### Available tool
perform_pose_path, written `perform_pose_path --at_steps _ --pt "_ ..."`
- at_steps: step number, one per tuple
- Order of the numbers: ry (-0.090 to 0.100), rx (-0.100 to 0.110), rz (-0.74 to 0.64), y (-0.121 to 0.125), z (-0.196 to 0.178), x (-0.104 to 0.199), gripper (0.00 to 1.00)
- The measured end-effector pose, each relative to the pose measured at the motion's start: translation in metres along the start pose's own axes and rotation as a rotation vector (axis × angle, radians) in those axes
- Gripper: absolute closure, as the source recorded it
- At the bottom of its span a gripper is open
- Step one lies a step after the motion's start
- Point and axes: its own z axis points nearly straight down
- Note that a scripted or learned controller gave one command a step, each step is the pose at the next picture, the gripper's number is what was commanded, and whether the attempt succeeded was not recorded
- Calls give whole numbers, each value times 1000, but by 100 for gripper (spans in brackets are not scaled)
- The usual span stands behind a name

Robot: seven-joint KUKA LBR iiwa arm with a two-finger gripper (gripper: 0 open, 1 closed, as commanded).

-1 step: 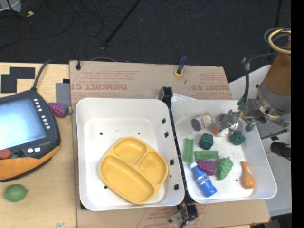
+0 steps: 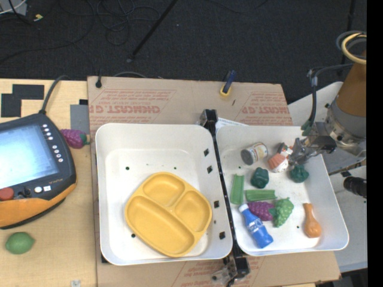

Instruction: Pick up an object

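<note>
The right bin (image 2: 335,220) is crowded: a small can (image 2: 254,153) lies on its side near the back, a red-and-white toy (image 2: 278,160) sits just right of it, a dark green lump (image 2: 260,177) lies in the middle, and two green sticks (image 2: 238,188) form an L below it. Toward the front are purple grapes (image 2: 261,208), a green leafy piece (image 2: 283,210), a blue bottle (image 2: 256,225) lying slantwise and an orange piece (image 2: 310,220) near the right wall. The gripper (image 2: 301,154) reaches in from the right and hangs over the back right part of this bin, right above a small dark green toy (image 2: 298,173) and close beside the red-and-white toy; whether the jaws are released or clenched cannot be told, and nothing is plainly seen between them. The left bin (image 2: 119,142) holds a yellow divided plate (image 2: 169,213) toward its front, leaving bare white floor along its back and left. Both bins rest on brown cardboard (image 2: 149,103) on the tabletop. To the left lie a control pendant (image 2: 33,166) with a screen, a lime (image 2: 20,243) near the front edge and another purple grape bunch (image 2: 74,138) just outside the left bin. Behind the tabletop is dark floor with cables (image 2: 119,11). A blue and yellow clamp (image 2: 227,84) sits at the cardboard's back edge.
</note>
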Motion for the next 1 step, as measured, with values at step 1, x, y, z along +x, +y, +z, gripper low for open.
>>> perform_pose_path --at_steps 1 --pt "1 6 3 77 157 21 100"
